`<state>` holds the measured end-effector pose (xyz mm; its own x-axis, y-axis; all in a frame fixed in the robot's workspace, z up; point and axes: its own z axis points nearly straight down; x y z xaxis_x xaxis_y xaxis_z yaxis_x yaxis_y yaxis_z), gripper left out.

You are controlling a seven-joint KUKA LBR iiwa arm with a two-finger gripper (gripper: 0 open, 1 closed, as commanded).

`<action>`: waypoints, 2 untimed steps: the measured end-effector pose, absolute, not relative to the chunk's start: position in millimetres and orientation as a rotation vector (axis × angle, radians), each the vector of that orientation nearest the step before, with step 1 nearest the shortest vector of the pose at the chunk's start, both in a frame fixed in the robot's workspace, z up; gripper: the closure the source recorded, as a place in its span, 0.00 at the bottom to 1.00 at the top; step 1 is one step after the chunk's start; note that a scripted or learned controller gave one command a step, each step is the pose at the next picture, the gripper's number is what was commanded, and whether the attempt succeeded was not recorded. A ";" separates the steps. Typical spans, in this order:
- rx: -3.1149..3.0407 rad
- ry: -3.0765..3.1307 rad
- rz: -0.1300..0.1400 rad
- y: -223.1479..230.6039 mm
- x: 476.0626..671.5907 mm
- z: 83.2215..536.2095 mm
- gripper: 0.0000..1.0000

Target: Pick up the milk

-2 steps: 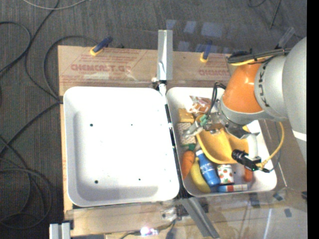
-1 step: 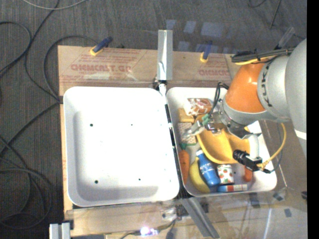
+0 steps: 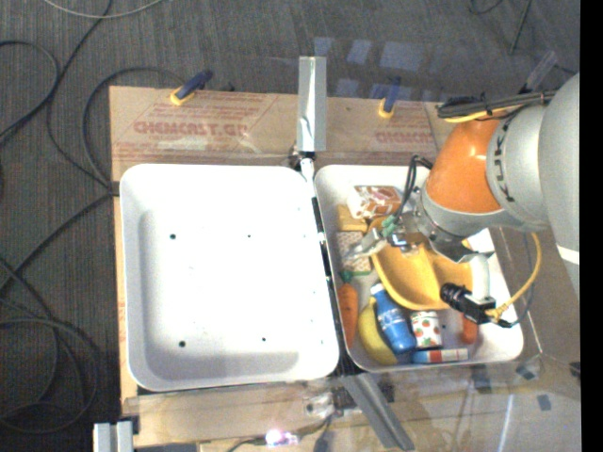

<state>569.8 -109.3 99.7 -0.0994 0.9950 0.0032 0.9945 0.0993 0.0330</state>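
End effector (image 3: pixel 396 236) down inside right bin (image 3: pixel 513 347), near its middle, under orange band (image 3: pixel 462 172) of arm (image 3: pixel 556 158); mostly hidden by wrist and cables, so impossible to tell whether spread or pressed together. Nothing seen pinched in it.

Camera view, from above at a slant:
- Left bin (image 3: pixel 226 196) and right bin side by side on table (image 3: pixel 207 125), rims touching along the middle.
- Milk (image 3: pixel 393 326), taken to be the blue-and-white carton, though too small for certainty, in near part of right bin, lying tilted, just below end effector and apart from it.
- Banana (image 3: pixel 369 342) touching milk on its left, against near-left corner of bin.
- Carrot (image 3: pixel 349 307) along left wall of right bin, beside banana.
- Yellow bowl (image 3: pixel 415 276) tilted at centre of right bin, directly under wrist, overlapping top of milk.
- Spotted cup (image 3: pixel 427 328) just right of milk.
- Red-and-white tube (image 3: pixel 441 355) along near wall, below cup.
- Packet (image 3: pixel 377 199) with red print at far end of right bin.
- Blue-and-yellow clamps (image 3: pixel 191 87) on far edge of table.
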 end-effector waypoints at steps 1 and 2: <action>2.083 2.421 0.006 -127.7 640.9 93.6 0.00; 2.075 2.428 0.001 -126.7 641.1 105.3 1.00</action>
<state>641.1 -126.7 105.3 -0.1551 0.9871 0.0404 0.9871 0.1565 -0.0340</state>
